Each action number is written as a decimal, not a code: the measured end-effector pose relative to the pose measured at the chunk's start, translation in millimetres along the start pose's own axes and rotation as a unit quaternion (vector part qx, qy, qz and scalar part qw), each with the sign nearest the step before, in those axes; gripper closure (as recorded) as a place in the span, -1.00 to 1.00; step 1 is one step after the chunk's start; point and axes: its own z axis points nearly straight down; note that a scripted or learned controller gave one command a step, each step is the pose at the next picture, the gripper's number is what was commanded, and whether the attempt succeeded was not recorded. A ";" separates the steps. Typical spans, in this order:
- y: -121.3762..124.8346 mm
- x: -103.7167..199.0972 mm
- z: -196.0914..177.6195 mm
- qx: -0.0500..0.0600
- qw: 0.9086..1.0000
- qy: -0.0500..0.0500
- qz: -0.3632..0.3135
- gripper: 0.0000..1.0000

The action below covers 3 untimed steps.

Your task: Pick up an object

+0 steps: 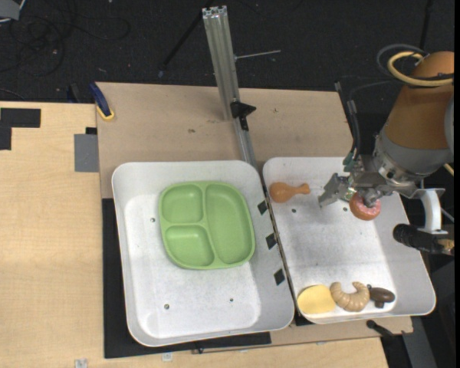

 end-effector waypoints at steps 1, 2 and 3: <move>2.4 -0.1 -6.6 -0.006 1.000 -0.001 -0.001 -1.00; 2.9 1.7 58.1 -0.003 1.000 0.000 0.000 -1.00; -4.8 0.3 120.0 -0.003 1.000 0.000 0.000 -1.00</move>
